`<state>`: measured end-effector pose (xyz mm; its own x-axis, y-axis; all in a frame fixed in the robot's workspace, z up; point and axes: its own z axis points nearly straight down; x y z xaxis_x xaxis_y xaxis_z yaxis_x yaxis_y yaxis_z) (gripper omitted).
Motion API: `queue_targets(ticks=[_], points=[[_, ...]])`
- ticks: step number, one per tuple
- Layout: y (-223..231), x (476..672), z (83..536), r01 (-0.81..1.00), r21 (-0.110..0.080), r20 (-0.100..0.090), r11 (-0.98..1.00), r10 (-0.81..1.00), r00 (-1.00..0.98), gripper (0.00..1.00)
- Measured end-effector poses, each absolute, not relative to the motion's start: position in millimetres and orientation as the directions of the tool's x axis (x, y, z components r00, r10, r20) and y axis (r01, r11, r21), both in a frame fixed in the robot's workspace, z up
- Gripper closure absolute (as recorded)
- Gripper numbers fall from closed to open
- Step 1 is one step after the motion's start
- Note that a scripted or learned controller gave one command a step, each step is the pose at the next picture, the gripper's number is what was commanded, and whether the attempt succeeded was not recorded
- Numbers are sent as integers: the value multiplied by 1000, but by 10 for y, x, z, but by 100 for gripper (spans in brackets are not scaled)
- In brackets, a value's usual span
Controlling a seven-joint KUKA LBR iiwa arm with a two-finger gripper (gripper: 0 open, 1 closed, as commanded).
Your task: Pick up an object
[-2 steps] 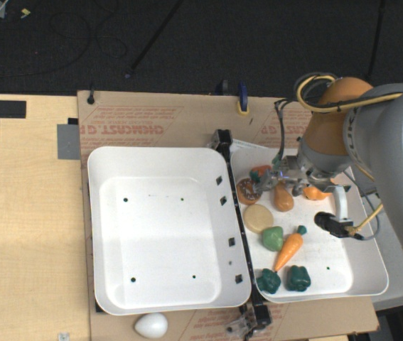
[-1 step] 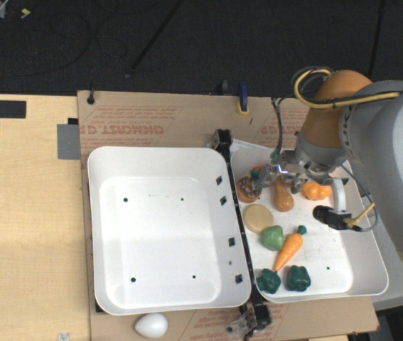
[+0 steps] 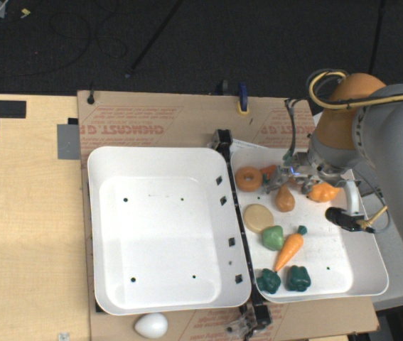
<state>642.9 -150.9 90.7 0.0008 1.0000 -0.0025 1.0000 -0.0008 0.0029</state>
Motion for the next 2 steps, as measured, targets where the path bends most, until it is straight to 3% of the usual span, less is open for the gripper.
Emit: queue_targets(ticks=[1, 2], points=[[-1697, 6249, 877, 1000, -4, 2, 1, 1000, -1, 0], [-1291, 6443, 901, 1000, 4, -17, -2, 1000, 2, 0]])
